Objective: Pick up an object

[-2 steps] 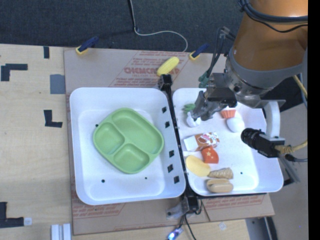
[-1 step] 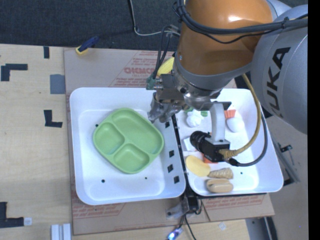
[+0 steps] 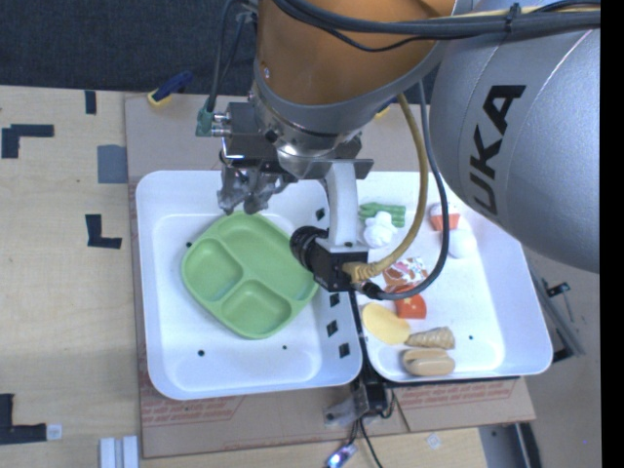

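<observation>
Arm (image 3: 390,27) overhead, orange band foremost. Green divided plate (image 3: 249,273) flat in left bin (image 3: 156,261). Gripper (image 3: 249,195) over plate's far edge; jaws state: cannot tell. Small food items (image 3: 414,334) in right bin (image 3: 517,300)

The two-finger metal gripper (image 3: 248,199) hung at the far edge of a green three-compartment plastic tray (image 3: 249,275) lying in the left shallow white bin (image 3: 166,359).

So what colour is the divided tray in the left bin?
Light green. The divided tray shows plainly in the camera view, lying in the left bin.
</observation>
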Action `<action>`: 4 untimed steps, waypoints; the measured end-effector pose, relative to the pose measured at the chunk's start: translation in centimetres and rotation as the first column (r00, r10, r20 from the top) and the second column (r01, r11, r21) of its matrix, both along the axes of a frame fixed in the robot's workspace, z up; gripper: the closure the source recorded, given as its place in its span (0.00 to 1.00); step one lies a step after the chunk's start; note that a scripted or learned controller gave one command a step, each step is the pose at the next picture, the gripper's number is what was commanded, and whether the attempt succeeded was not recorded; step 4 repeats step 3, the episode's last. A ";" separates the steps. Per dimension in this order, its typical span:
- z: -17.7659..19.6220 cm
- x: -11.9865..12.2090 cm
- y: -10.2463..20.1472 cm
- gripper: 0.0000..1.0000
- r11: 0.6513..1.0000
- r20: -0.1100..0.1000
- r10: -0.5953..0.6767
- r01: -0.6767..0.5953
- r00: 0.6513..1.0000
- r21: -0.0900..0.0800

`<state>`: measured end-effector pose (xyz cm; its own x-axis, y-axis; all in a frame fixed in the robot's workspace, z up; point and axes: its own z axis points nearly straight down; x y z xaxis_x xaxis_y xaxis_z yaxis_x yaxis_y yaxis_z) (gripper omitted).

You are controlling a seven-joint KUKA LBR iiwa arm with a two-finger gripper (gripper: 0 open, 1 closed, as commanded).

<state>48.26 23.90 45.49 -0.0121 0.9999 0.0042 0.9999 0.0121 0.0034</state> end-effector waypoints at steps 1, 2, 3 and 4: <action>8.5 0.1 -3.2 1.00 1.000 0.005 -0.011 0.011 1.000 -0.001; 2.2 0.0 -0.9 1.00 1.000 -0.011 -0.008 0.008 1.000 -0.007; -2.1 0.1 -6.8 1.00 1.000 -0.009 -0.016 0.016 1.000 -0.008; -2.1 0.1 -6.8 1.00 1.000 -0.009 -0.016 0.016 1.000 -0.008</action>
